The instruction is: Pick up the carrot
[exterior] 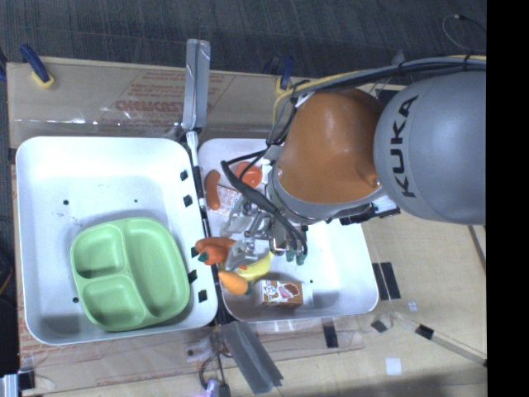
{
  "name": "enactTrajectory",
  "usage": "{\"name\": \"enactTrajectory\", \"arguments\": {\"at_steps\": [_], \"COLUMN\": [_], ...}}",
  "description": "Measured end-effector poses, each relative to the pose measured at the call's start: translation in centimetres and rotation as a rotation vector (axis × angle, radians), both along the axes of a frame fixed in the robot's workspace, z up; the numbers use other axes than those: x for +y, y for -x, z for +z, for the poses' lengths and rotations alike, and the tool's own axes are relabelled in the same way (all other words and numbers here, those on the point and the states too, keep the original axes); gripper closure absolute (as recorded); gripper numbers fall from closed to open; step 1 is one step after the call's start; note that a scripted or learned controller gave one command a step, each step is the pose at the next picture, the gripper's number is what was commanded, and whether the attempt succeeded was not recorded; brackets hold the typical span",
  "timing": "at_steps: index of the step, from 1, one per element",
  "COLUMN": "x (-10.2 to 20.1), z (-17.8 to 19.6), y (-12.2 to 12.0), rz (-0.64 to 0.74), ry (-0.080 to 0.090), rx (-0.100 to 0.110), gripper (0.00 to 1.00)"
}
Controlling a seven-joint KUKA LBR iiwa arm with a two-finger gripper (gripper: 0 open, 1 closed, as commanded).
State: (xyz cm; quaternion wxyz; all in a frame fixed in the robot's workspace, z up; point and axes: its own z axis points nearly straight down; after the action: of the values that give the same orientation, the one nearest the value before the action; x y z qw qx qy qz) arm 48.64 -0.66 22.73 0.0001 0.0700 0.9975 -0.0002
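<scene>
The carrot (216, 248), orange-red with a green stub at its left end, lies against the left wall of the right bin (351, 292). My gripper (250, 240) hangs low over the middle of that bin, just right of the carrot's thick end and above a yellow banana (258, 265). The arm's orange band and grey wrist hide the bin's far right part. I cannot make out whether the gripper touches the carrot.
Also in the right bin are a reddish sausage (213, 188), a red-orange round piece (249, 173), a small orange fruit (234, 283) and a brown carton (281, 291). The left bin (99, 160) holds a green divided plate (128, 273).
</scene>
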Motion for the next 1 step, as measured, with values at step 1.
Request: {"name": "enactTrajectory", "arguments": {"at_steps": [1], "x": [0.04], "z": [1.01], "y": [-0.09], "rz": [0.004], "ry": [0.0], "rx": [-0.001], "gripper": [1.0]}}
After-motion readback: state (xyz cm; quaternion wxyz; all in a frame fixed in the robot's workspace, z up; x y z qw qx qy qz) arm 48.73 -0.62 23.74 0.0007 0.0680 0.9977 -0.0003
